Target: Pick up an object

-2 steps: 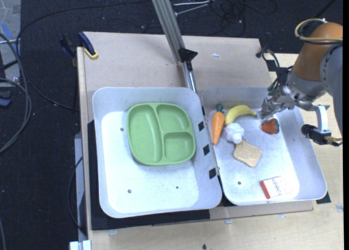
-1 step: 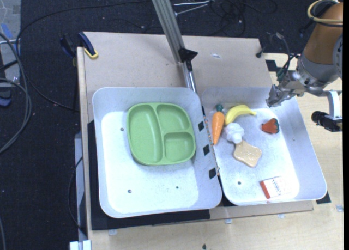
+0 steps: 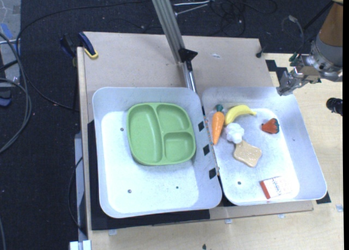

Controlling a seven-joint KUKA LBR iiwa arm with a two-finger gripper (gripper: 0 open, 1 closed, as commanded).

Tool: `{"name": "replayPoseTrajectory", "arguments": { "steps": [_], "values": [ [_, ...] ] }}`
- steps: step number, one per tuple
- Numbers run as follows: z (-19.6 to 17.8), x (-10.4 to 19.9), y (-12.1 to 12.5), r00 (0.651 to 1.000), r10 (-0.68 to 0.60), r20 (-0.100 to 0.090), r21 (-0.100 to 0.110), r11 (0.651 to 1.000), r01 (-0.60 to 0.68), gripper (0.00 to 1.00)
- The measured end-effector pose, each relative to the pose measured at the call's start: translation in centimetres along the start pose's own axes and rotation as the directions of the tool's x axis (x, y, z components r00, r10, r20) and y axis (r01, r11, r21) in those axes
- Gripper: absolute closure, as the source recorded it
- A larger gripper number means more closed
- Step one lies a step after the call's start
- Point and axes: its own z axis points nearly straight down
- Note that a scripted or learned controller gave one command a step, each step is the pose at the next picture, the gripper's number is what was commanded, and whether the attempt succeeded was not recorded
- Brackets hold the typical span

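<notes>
Objects for picking lie in the right bin, at the right middle of the frame: a carrot near its left wall, a banana just right of the carrot top, a white ball below the banana, a toast touching or almost touching the ball from below, a red piece further right, and a small red and white box near the lower edge. The hand is at the upper right corner of this bin, above the rim, with nothing seen in it; whether it is wide or narrow I cannot tell. The left bin carries a green plate with three compartments. Both bins sit on the table.
</notes>
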Motion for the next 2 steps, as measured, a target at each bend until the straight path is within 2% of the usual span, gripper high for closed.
{"name": "replayPoseTrajectory", "arguments": {
  "steps": [1, 2],
  "values": [
    [-1.5, 0.0, 0.1, 1.000, 0.000, -0.002, 0.005, 1.000, 0.000, 1.00],
    [-2.4, 5.3, -1.2, 1.000, -0.004, -0.005, 0.009, 1.000, 0.004, 1.00]
  ]
}}
